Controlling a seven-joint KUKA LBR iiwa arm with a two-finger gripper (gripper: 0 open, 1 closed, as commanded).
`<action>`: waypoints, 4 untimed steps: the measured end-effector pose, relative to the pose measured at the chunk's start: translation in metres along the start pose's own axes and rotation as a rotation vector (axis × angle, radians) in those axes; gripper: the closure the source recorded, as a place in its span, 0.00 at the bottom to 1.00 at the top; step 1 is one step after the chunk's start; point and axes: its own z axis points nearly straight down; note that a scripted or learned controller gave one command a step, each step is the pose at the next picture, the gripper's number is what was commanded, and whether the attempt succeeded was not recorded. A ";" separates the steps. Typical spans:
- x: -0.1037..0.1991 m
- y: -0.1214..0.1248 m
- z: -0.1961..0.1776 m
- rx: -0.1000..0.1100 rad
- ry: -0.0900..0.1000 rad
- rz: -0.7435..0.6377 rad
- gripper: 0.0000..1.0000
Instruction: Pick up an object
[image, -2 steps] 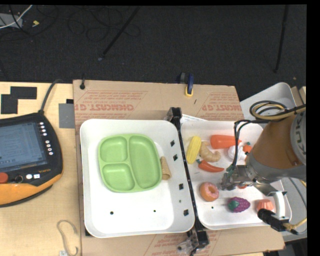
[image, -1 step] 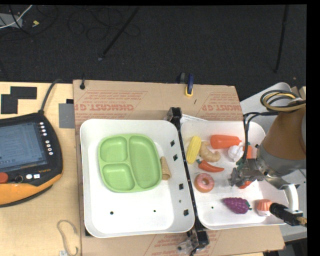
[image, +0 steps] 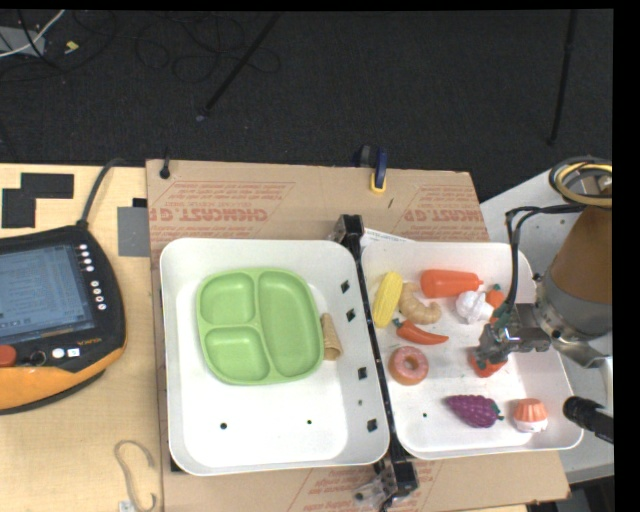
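Observation:
My gripper (image: 496, 347) is low inside the right bin (image: 440, 448), near its right side. Directly under its tip lies a small red toy (image: 488, 367), partly hidden by the gripper. Around it lie a white garlic-like piece (image: 470, 305), an orange carrot (image: 450, 283), a red chili (image: 422, 335), a pink donut (image: 408, 365), purple grapes (image: 472, 410) and an orange-and-white piece (image: 528, 413). A yellow corn cob (image: 387, 298) and a tan peanut-shaped piece (image: 420, 310) lie toward the bin's left.
The left bin (image: 260, 440) holds a green divided plate (image: 258, 326) with a tan roll (image: 330, 337) beside it. A black divider (image: 366, 350) separates the bins. A control pendant (image: 50, 315) rests on the bench at far left.

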 end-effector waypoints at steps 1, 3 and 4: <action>-0.001 0.000 -0.023 0.001 0.000 0.000 1.00; 0.097 0.032 -0.028 0.004 0.002 -0.004 1.00; 0.144 0.047 -0.016 0.005 0.001 -0.004 1.00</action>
